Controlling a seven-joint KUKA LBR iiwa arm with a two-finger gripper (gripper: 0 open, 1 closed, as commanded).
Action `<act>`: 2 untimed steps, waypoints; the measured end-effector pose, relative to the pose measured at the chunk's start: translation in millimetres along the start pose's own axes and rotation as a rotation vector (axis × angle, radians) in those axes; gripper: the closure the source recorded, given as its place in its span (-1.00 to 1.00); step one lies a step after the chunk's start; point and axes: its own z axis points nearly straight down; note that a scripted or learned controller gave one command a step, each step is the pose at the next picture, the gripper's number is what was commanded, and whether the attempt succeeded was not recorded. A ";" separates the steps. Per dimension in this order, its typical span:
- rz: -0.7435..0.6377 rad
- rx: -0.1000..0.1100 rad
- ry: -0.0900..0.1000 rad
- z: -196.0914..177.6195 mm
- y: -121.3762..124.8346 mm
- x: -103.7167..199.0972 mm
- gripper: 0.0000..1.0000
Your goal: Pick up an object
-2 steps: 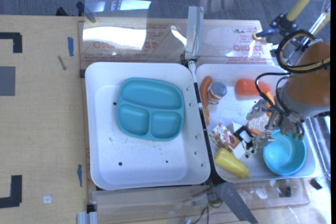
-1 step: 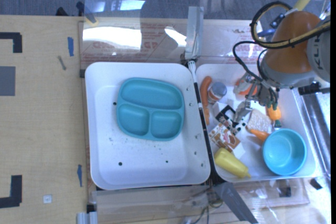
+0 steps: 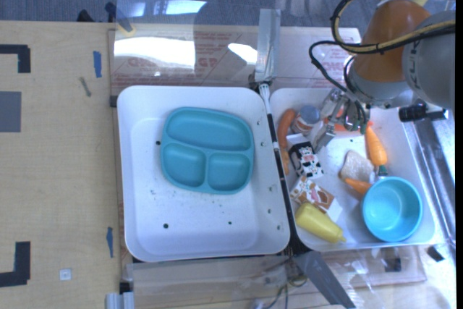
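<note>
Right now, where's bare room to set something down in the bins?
Left bin: open floor all around the blue divided tray, widest along the near edge. Right bin is crowded: carrots, blue bowl, yellow piece and the hand.

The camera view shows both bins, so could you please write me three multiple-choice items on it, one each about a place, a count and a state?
1. Where does the divided blue plate lie?
A. left bin
B. right bin
C. wooden bench

2. How many compartments has the plate?
A. two
B. three
C. five

3. How does the blue bowl stand?
A. upside down
B. on its side
C. upright, mouth up

Key: 1 A, it lies inside the left bin. 2 B, one long section above two small ones. 3 C, its hollow inside shows.
</note>
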 end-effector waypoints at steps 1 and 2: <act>0.175 -0.003 -0.007 0.1 -4.2 33.6 -1.00; 0.267 -0.002 -0.007 -0.1 -90.9 70.5 -1.00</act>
